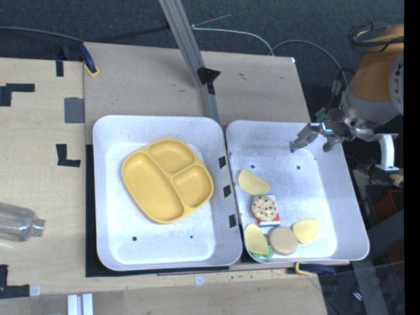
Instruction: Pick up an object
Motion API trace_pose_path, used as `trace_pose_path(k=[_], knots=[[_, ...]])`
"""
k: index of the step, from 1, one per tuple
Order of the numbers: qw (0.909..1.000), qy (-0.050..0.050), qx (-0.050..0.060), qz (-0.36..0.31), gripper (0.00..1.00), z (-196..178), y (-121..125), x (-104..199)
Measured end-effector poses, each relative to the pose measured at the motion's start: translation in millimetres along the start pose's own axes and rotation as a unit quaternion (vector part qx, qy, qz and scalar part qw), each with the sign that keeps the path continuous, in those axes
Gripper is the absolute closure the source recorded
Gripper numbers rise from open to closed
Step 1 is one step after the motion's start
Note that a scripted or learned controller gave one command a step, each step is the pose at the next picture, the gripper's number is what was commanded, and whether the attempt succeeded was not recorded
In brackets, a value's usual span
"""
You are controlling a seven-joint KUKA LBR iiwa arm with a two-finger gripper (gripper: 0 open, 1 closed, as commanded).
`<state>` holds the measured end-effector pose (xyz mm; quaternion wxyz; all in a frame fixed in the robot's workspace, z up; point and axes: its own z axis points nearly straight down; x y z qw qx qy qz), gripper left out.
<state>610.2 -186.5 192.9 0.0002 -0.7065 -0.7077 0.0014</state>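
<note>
The right bin [341,195] holds several small food-like pieces along its near left side: a yellow wedge [252,182], a speckled cookie [264,207], a tan round disc [283,241], a yellow lump [306,230] and another yellow piece [255,239]. My gripper [314,142] hangs over the bin's far right part, well away from those pieces. Its fingers [300,142] stand open with nothing between them. The orange-banded arm [374,77] comes in from the right.
A yellow divided plate [167,178] lies in the left bin [105,195]. A slanted metal post [187,41] rises behind the bins. A clear bottle [18,222] lies on the bench at the far left. Cables run along the back.
</note>
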Motion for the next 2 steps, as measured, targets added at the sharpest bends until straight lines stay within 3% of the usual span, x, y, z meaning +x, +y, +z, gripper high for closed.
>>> trace_pose_path(k=[2], knots=[[1.0000, 0.000, 0.000, 0.000, 0.00, 0.0, 0.0, -0.1]])
